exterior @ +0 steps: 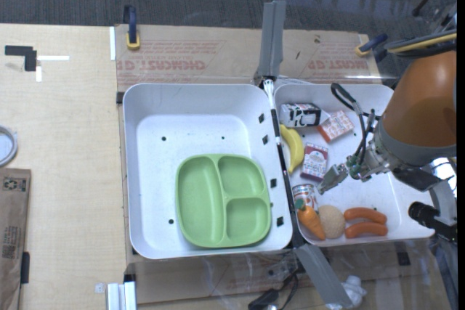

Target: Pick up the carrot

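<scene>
The carrot is small and orange with a green top. It lies at the front left corner of the right bin, between a tin can and a beige round item. My gripper hangs over the middle of that bin, up and to the right of the carrot and apart from it. It points down-left toward the can. The grey arm with its orange band reaches in from the right and hides the bin's right part.
The right bin also holds a banana, two small boxes, a black-and-white carton and two sausages. In the left bin lies a green divided plate.
</scene>
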Controlling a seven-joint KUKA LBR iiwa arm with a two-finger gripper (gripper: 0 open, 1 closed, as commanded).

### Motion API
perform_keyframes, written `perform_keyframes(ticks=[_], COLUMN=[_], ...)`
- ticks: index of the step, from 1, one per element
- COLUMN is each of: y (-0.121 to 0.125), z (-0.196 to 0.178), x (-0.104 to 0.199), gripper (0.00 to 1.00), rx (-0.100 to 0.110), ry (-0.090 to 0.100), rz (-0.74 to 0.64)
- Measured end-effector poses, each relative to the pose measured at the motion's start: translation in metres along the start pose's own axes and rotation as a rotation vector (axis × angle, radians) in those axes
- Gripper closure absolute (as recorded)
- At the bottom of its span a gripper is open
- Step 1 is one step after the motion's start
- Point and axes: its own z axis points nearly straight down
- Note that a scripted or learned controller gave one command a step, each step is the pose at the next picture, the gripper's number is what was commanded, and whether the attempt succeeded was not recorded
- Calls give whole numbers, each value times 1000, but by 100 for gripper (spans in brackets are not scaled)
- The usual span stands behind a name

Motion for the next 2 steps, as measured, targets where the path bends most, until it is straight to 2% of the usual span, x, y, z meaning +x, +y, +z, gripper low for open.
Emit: perform_keyframes(ticks=[1, 2], y=[11, -11], z=[0, 40], x=[31, -32], gripper=[0, 0], rx=[-1, 0], ry=[-1, 1], rz=[-321, -437])
